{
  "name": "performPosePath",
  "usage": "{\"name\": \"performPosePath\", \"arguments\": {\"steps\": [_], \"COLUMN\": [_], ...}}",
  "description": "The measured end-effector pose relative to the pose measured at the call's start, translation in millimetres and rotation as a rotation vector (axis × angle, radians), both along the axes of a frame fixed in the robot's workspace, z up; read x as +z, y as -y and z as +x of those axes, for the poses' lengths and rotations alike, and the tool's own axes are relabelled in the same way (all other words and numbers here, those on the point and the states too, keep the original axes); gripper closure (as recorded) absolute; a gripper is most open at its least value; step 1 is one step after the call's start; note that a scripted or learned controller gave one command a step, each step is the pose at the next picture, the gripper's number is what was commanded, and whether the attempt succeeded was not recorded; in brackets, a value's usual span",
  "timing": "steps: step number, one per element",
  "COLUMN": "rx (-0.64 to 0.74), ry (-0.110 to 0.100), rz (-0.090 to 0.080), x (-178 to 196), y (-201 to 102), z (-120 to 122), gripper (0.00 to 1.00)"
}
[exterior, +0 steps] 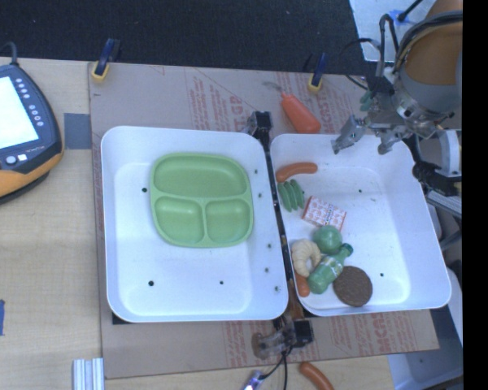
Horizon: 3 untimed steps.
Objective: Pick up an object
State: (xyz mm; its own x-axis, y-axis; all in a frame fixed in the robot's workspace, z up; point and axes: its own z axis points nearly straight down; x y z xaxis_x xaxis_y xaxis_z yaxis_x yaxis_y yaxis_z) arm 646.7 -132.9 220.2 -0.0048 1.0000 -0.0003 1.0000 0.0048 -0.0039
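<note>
1. Candidate objects lay in the right bin, clustered along its left side: a toy sausage near the upper left corner, a green ribbed vegetable just below it, and a small red-and-white packet further toward the middle.
2. Lower down sat a green pepper-like toy, a pale cauliflower-like piece, a green bottle lying tilted, and a brown round cookie near the front wall. These four touched or nearly touched one another.
3. The gripper hung over the bin's far edge, well apart from the cluster. Its two fingers were spread wide, nothing between them.
4. The left bin held a green divided plate.
5. An orange toy carrot lay on the cardboard behind the bins; another orange piece lay at the front edge.
6. A teach pendant rested on the bench at far left.
</note>
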Motion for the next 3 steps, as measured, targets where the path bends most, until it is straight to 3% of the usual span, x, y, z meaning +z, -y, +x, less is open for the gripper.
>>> {"name": "performPosePath", "arguments": {"steps": [1,2,3], "rx": [0.001,0.001,0.005], "ry": [-0.002,0.000,-0.001], "rz": [0.000,0.000,-0.002], "x": [-115.0,-129.0,-118.8], "y": [-24.8,-31.3,-30.0], "z": [-77.6,-120.9,-120.5], "gripper": [0.00,0.00,1.00]}}
